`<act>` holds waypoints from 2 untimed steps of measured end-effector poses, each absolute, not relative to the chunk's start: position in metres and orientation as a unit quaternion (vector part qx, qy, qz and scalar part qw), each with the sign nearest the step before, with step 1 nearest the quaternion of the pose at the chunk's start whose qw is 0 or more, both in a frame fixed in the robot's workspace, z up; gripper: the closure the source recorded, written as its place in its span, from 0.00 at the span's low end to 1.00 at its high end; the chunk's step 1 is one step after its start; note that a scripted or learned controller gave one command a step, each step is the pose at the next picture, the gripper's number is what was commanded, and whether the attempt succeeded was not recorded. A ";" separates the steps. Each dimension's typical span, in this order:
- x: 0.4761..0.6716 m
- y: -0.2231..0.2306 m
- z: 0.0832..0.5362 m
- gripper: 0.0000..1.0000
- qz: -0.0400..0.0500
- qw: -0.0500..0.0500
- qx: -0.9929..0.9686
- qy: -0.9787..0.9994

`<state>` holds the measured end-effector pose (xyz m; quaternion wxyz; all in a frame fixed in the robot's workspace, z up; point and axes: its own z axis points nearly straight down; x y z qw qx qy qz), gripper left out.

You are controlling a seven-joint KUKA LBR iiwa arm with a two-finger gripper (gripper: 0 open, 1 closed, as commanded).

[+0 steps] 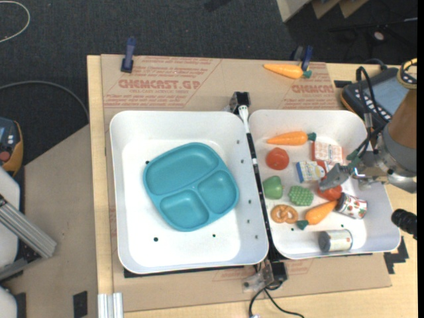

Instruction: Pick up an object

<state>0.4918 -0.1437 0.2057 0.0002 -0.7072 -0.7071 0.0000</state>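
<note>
Camera view: gripper (333, 179) over slanted carrot (320, 212)

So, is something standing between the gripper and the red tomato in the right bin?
Yes. The gripper is over the right side of the right bin; the tomato lies further left. A small blue-and-white packet lies between them, and a red-and-white carton sits just above that line.

A brown cardboard-covered bench (199, 78) fills the middle of the frame, printed with red lettering along its upper part. Two white bins rest on it side by side — the left bin (126, 197) and the right bin (371, 240). A toy carrot (283, 70) lies on the cardboard at the upper right, beside a blue clamp (305, 56) — another blue clamp (128, 53) grips the upper left edge.
</note>
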 end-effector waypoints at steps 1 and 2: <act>0.493 -0.144 0.216 1.00 -0.001 -0.001 -0.707 -0.707; 0.485 -0.066 0.258 1.00 -0.003 -0.001 -0.704 -0.710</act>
